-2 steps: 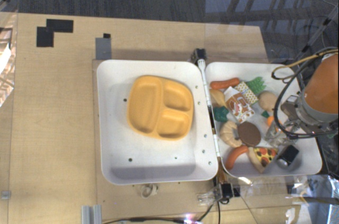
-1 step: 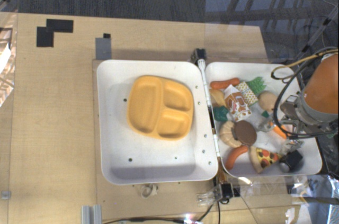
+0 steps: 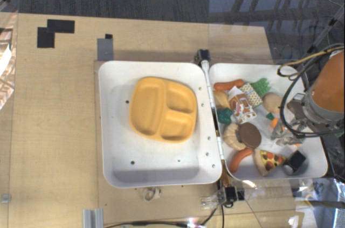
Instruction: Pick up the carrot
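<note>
The carrot (image 3: 274, 124) shows as a small orange piece with a bit of green at its upper end. It lies in the right bin (image 3: 318, 167), just right of a brown disc (image 3: 249, 135). My gripper (image 3: 284, 136) hangs low over the right side of this bin, directly right of and slightly below the carrot, very close to it or touching it. The arm's orange band (image 3: 330, 87) rises above it and hides part of the bin's right side. Nothing can be made out held in the gripper.
The right bin is crowded with toy food: two sausages (image 3: 229, 84) (image 3: 241, 157), a small carton (image 3: 242, 104), a green leafy piece (image 3: 261, 87), a beige lump (image 3: 272, 102), a pizza slice (image 3: 269, 160) and a black object (image 3: 295, 162). The left bin (image 3: 116, 167) holds a yellow divided plate (image 3: 163, 108).
</note>
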Motion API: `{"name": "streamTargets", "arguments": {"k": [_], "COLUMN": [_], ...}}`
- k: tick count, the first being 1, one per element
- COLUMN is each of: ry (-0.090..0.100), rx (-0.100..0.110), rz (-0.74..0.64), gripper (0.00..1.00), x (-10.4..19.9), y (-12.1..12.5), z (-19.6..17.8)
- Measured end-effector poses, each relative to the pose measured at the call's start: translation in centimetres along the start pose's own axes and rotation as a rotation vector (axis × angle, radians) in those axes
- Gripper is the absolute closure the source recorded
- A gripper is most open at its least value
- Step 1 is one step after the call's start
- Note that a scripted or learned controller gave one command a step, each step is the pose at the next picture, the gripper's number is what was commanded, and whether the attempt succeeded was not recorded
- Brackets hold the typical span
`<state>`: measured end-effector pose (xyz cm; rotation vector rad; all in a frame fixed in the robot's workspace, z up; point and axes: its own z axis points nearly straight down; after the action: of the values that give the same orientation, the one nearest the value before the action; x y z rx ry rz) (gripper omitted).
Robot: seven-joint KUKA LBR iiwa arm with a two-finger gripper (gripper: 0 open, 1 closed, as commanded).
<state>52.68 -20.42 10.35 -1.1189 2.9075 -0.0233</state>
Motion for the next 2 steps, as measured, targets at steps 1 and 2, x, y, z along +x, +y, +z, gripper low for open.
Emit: {"name": "streamTargets", "arguments": {"k": [1,2], "ry": [0.003,0.003], "rx": [-0.011,-0.016], "rz": [-0.306,-0.514], "gripper": [1.0,1.0], "x": [0.3,-7.2], "y": [0.3,-6.0], "z": [1.3,1.7]}}
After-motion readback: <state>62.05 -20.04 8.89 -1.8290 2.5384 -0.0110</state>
